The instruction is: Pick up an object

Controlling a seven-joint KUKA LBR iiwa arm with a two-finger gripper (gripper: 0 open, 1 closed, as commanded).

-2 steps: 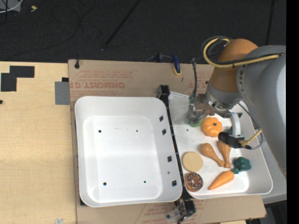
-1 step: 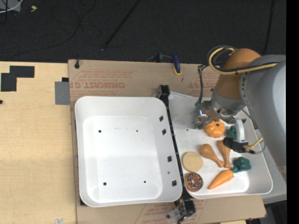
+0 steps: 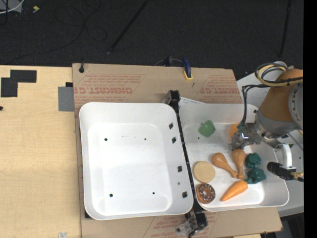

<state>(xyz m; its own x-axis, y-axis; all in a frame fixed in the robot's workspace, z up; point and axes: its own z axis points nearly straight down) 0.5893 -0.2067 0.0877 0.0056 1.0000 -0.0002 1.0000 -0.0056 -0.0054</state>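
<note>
The right bin (image 3: 277, 200) holds several toy foods. A green block (image 3: 207, 128) lies near its far left. A tan drumstick (image 3: 224, 163) and a second one (image 3: 239, 161) lie in the middle. A round beige biscuit (image 3: 203, 172), a sprinkled donut (image 3: 205, 193) and an orange carrot (image 3: 234, 190) sit along the front. A dark teal piece (image 3: 254, 168) lies to the right. My gripper (image 3: 241, 138) reaches low into the bin's far right part, just above the second drumstick. A small orange item (image 3: 233, 130) shows at its left side, partly hidden.
The left bin (image 3: 83, 148) stands beside the right one, with a black divider (image 3: 179, 148) between them. Both rest on brown cardboard (image 3: 129, 86). The arm (image 3: 277, 108) and its cables (image 3: 270, 72) hang over the right bin's far right corner.
</note>
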